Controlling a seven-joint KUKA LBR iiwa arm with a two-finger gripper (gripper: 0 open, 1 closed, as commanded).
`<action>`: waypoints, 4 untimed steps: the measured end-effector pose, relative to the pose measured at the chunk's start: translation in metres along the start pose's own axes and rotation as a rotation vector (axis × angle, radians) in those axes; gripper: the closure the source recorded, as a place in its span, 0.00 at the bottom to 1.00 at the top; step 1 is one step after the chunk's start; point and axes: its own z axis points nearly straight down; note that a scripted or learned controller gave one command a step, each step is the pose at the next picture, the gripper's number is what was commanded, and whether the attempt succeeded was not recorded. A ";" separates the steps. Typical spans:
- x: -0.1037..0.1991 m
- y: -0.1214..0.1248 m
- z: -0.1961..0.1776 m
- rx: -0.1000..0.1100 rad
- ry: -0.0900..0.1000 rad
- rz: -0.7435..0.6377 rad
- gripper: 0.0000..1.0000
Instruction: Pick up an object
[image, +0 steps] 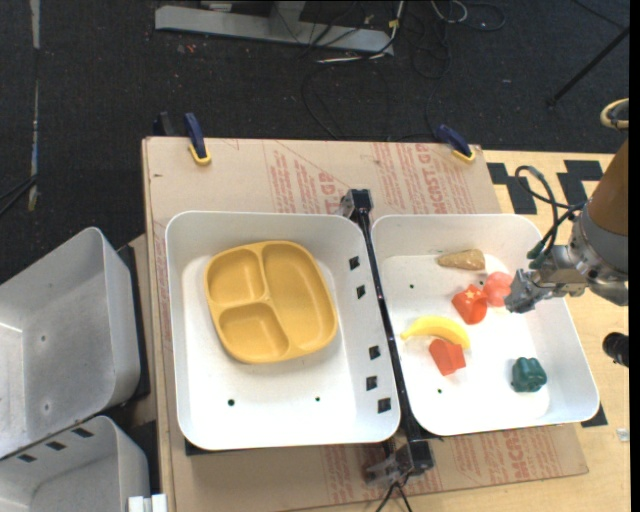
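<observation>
The gripper (522, 292) hangs over the right bin (575, 350); whether it is apart or together cannot be told. Beside it lies a red toy (470, 303), probably light, stiff, slippery; best pinched across its middle.

A yellow banana (436, 330) lay mid-bin. Relative to it: a red block (447, 356) touching below, a red-orange piece (470, 304) up-right, a tan piece (461, 260) above, a dark green piece (528, 375) lower right.
</observation>
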 end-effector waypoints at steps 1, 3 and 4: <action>0.056 0.004 0.012 0.002 0.001 -0.001 1.00; 0.168 0.003 0.017 0.003 0.000 0.000 1.00; 0.217 0.005 0.024 0.003 0.000 -0.001 1.00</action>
